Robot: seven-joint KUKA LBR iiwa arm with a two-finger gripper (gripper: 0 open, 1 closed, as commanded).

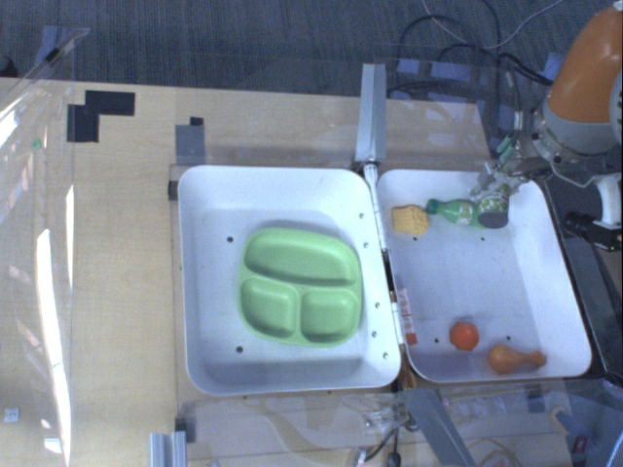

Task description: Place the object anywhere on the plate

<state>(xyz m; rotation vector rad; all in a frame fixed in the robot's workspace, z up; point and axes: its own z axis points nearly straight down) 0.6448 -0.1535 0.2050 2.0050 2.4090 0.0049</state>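
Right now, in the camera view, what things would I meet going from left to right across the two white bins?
Green plate → yellow corn → green bottle → orange ball → claw → tan pear-shaped piece.

**Robot test bench, lab setting**

Looks like a robotics lab, not a home or shop. Pale wooden bench [107, 261] carries two shallow white bins: left bin [200, 261], right bin [565, 290], joined by a metal rail [370, 125]. Black tape marks [97, 110] sit on the bench top. Loose cables [467, 17] trail over grey carpet [243, 17] behind. Grey-and-orange industrial arm [584, 76] reaches in at right. Toy food in the right bin.
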